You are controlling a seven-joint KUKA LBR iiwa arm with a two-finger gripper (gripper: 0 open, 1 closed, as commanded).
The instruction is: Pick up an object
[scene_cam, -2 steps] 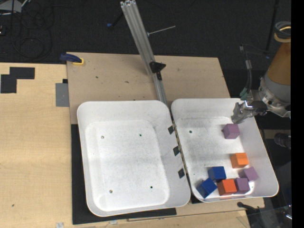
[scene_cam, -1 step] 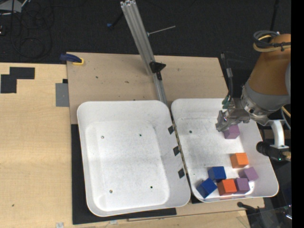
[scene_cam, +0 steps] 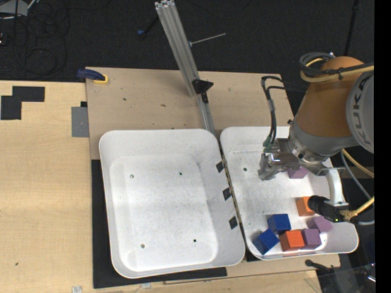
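The worktop (scene_cam: 49, 182) of pale wood spans the frame from the left edge to the lower right, with a few dark patches in its upper left. On it sit two shallow white bins side by side — the left bin (scene_cam: 162, 203) fills the lower centre, and the right bin (scene_cam: 244, 157) lies at lower right, joined to it by small black clips. A slanted metal rail (scene_cam: 181, 54) runs from the top centre down toward the seam between the bins. The arm (scene_cam: 333, 112), with its broad orange band, enters from the right edge and hangs over the right bin's upper half. Its jaws (scene_cam: 269, 166) point down above the bin floor; whether they are spread or pressed together cannot be told. The objects sit in the right bin's lower right corner: two blue blocks (scene_cam: 273, 231), two orange blocks (scene_cam: 293, 240) and purple blocks (scene_cam: 313, 238) — one more purple piece shows just beside the wrist.
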